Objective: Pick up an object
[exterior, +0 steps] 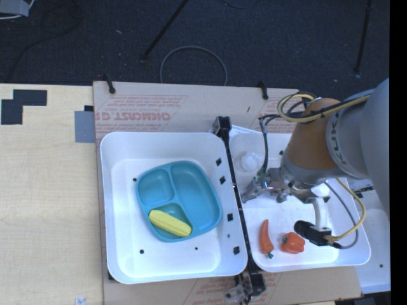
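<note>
My gripper (255,189) hangs low over the left part of the right bin (356,256), close to the divider between the bins. A red chili pepper (264,236) lies in that bin just below the gripper, apart from it. A small orange-red bell pepper (292,243) sits to the chili's right. A clear, pale plastic object (249,162) rests above the gripper near the bin's back left corner. In the left bin (121,234), a blue divided plate (187,189) carries a yellow corn cob (170,223) in its front compartment.
The arm's grey body and orange band (315,145) cover the back right of the right bin. The black divider rail (232,196) runs between the bins. Cardboard (159,110) lies under both bins, with a wooden bench top (44,202) to the left.
</note>
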Motion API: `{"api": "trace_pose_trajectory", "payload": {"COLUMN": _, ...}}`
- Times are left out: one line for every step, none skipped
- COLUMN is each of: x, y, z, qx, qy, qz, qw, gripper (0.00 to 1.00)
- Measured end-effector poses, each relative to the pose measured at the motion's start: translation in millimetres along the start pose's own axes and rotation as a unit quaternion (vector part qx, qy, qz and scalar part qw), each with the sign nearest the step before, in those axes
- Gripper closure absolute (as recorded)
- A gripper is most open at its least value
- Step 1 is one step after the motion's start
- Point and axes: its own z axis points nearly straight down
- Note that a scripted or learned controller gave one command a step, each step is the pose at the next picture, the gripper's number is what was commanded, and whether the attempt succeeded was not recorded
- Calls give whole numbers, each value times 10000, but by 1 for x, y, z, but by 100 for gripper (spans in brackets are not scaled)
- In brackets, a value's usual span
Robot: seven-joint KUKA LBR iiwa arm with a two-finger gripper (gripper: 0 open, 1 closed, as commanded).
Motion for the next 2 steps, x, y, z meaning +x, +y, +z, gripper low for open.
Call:
{"api": "trace_pose_trajectory", "payload": {"x": -2, "y": 0, "z": -12, "qx": 5, "qy": 1, "qz": 32, "qw": 10000, "gripper": 100}}
{"api": "trace_pose_trajectory", "payload": {"x": -1, "y": 4, "z": -75, "qx": -28, "qy": -3, "qz": -6, "qw": 10000, "gripper": 100}}
